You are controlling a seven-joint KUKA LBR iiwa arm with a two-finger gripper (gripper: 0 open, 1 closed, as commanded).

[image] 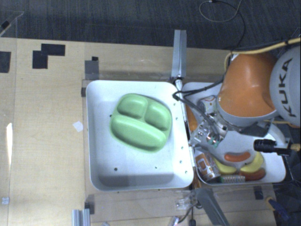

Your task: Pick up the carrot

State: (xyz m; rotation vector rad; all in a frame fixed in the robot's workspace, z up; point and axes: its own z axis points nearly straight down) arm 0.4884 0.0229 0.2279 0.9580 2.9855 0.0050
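The end effector (207,133) hangs over the right bin (277,171), beside a smooth orange carrot (192,120). Its opening cannot be told. Left lies a glossy green sectioned plate (141,121).

A pale wooden bench (47,140) filled most of the view, with dark grey carpet (117,8) running behind it from ten to two o'clock. A thin black cable (225,6) looped on the carpet toward one o'clock. Black square markers (47,54) sat on the bench near ten o'clock.
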